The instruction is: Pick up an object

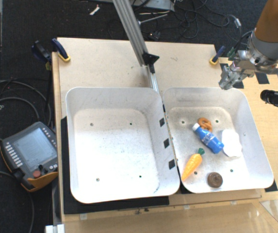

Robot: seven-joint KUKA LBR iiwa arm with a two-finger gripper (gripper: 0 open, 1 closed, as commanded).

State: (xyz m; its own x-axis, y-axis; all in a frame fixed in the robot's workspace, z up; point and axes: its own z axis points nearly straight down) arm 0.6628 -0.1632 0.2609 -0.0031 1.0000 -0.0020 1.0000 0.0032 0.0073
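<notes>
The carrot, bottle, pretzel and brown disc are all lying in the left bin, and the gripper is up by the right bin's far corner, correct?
Not quite: the camera view shows the carrot, bottle, pretzel and brown disc in the right bin, not the left bin. The gripper is indeed by the right bin's far corner.

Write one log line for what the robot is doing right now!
gripper: over right bin's far rim | carrying nothing visible | right bin: bottle, carrot, pretzel

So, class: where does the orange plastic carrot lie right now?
The orange plastic carrot lies in the right white bin, near its front left, just below the blue bottle and left of the brown disc.
</notes>
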